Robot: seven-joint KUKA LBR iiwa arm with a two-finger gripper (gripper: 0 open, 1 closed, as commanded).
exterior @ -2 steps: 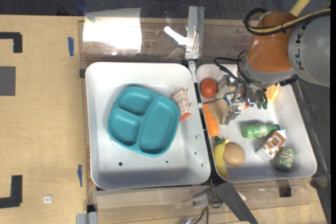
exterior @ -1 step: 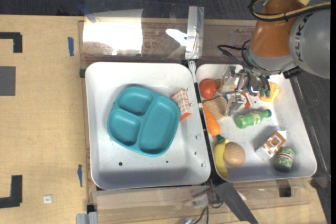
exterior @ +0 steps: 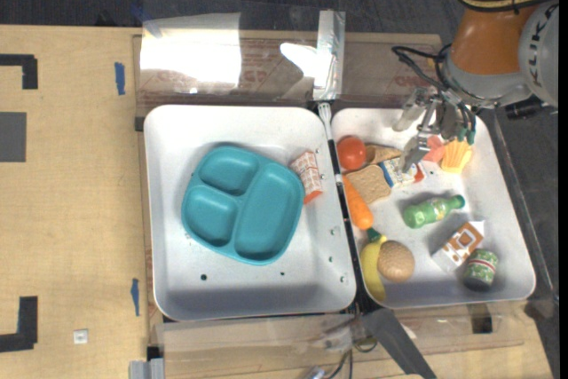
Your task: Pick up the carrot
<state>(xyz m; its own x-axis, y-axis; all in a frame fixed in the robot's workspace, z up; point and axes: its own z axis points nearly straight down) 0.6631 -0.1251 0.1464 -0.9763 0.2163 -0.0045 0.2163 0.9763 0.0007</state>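
The carrot [exterior: 358, 208] is a small orange piece lying at a slant near the left wall of the right bin [exterior: 510, 217], just below a tan cracker [exterior: 368, 184]. My gripper [exterior: 421, 138] hangs over the upper middle of that bin, up and to the right of the carrot and well apart from it. It sits over a small pile of flat packets, next to an orange-yellow pack of fries [exterior: 457, 155]. Nothing is seen held in it.
The right bin also holds a red tomato [exterior: 351, 153], a green bottle [exterior: 432, 209], a banana [exterior: 371, 269], a brown potato [exterior: 396, 260], a small carton [exterior: 460, 244] and a green can [exterior: 480, 269]. A teal divided plate [exterior: 241, 202] and a small tin [exterior: 308, 173] lie in the left bin [exterior: 169, 271].
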